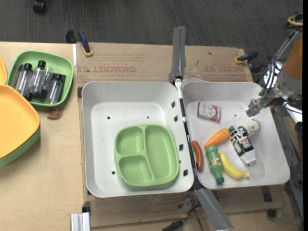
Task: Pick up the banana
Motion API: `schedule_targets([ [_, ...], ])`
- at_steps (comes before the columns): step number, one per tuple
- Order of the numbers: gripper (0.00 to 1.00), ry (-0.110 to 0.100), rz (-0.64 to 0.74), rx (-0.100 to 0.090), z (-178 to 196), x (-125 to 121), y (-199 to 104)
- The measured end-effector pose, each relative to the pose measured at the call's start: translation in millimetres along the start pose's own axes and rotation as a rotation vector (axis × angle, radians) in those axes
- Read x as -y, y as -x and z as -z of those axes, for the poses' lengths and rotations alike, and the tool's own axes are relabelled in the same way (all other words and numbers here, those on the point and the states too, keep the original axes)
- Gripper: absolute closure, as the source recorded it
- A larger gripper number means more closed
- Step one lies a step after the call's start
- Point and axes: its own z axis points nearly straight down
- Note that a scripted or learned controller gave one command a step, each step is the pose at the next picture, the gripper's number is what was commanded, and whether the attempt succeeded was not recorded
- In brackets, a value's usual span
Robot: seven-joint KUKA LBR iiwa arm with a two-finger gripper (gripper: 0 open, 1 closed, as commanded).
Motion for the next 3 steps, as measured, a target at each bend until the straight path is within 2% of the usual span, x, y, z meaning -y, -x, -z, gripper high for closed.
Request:
schedule_targets([
  [1, 1.0, 0.0, -0.335, 0.002, 90.1, -4.8, 24.7],
  [2, 1.0, -0.001, -0.02, 0.0, 40.1, -40.2, -11.2],
  [3, 1.0, 0.002, 0.267, 0.003, 78.3, -1.2, 36.2],
])
